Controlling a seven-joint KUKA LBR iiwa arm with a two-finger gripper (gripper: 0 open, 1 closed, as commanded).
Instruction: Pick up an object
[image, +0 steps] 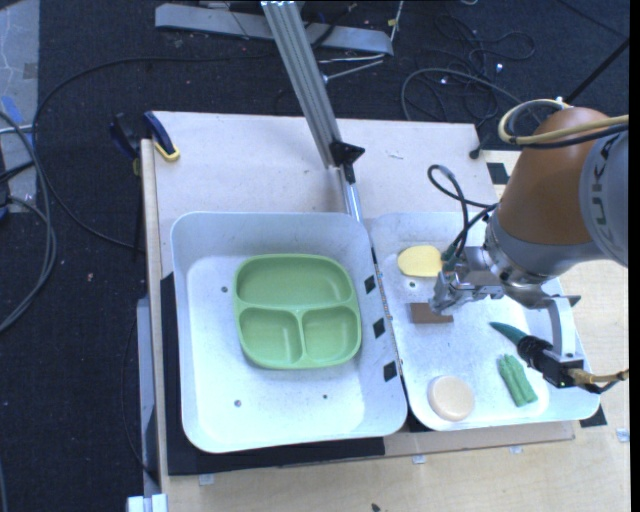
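Here the gripper (446, 296) sits low in the right bin (470, 360), directly over a small brown block (431, 314), probably lined up to take it. Finger state: cannot tell. Yellow piece (419, 261), cream disc (451, 397) and green stick (517, 380) lie apart; green tray (297, 309) occupies the left bin (200, 330).

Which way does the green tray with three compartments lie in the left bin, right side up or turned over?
Right side up: the green tray shows its three hollow compartments facing upward, lying flat in the left bin.
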